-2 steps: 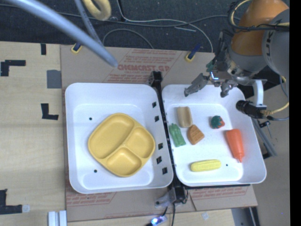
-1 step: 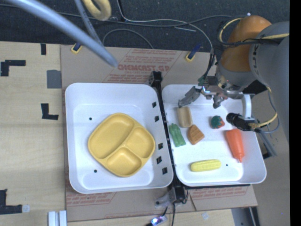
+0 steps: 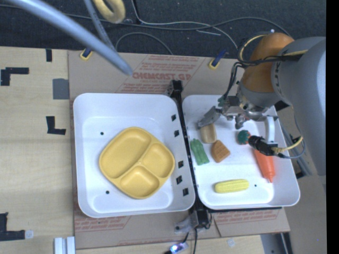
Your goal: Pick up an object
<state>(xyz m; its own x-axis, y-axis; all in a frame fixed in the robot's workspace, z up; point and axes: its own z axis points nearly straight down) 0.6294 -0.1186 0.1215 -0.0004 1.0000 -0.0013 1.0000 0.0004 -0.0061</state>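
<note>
The objects lie in the right bin (image 3: pixel 280 194): a tan cylindrical piece (image 3: pixel 208 134), a ribbed green vegetable (image 3: pixel 199 152), an orange-brown chunk (image 3: pixel 220 152), a small teal piece (image 3: pixel 243 137), a tapering orange carrot (image 3: pixel 266 164) and a bumpy yellow corn cob (image 3: pixel 231 186). The gripper (image 3: pixel 225 115) hangs over the bin's far left part, just above the tan piece; whether it is spread or pressed together cannot be told. The left bin (image 3: pixel 85 142) holds a smooth yellow divided plate (image 3: pixel 136 162).

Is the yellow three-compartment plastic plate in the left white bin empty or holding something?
Empty. The yellow three-compartment plastic plate shows bare compartments; the toy foods lie in the right white bin.
</note>
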